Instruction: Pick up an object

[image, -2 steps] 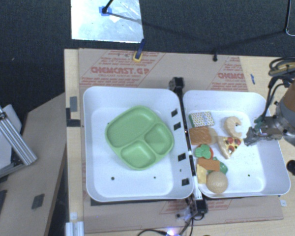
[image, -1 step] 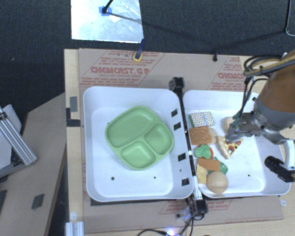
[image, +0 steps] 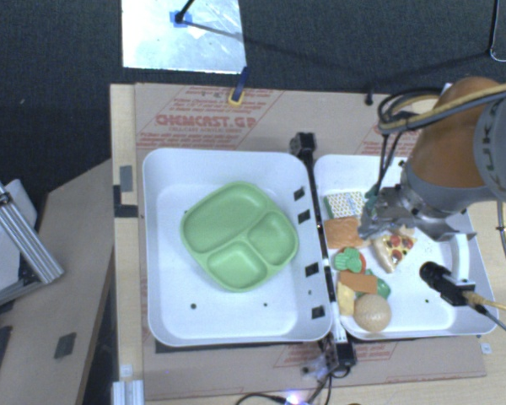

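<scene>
**Camera view: end effector low in the toy-food bin, no pick confirmed**

Camera view, single look-down on both bins. End effector sits low over the right bin, at the far side of a toy-food pile. Grasp state: cannot tell, released or clenched; wrist body hides the tip. Nothing visibly held.

Candidates, placed from the end effector:
- pizza slice just beside it, toward the near edge, lying flat.
- orange cracker just beside it, toward the other bin.
- dotted card piece near, on the far side toward the other bin.
- red-green veg piece and beige round bun further toward the near edge, bun well apart.

Left bin holds a green divided plate, well apart from the end effector, beyond the divider.

Progress, my read: approach looks done, end effector at pile height. Grasp not shown and lift not done; every item rests in the bin. Likely target is pizza slice or cracker; can't tell which. Left: close on one, lift clear.
</scene>
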Action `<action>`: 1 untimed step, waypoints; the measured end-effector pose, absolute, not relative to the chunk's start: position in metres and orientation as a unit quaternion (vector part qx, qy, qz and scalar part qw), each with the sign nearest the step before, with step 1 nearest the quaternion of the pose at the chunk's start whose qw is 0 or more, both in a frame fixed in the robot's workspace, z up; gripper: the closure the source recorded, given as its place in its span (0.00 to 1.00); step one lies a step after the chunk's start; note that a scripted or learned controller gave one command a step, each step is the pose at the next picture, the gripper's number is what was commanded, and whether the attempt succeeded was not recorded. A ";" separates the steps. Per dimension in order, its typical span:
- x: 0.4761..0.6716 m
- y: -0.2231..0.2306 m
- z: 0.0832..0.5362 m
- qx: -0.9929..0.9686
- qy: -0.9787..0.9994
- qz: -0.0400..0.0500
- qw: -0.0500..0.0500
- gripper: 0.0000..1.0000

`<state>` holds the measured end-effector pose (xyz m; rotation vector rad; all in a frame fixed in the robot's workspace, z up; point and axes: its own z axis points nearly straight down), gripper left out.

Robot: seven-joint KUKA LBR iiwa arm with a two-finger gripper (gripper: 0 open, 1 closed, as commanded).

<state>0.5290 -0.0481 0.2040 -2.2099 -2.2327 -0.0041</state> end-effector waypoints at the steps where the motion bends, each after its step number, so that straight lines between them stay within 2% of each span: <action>1: 0.540 0.013 0.209 -0.703 -0.711 -0.002 0.000 1.00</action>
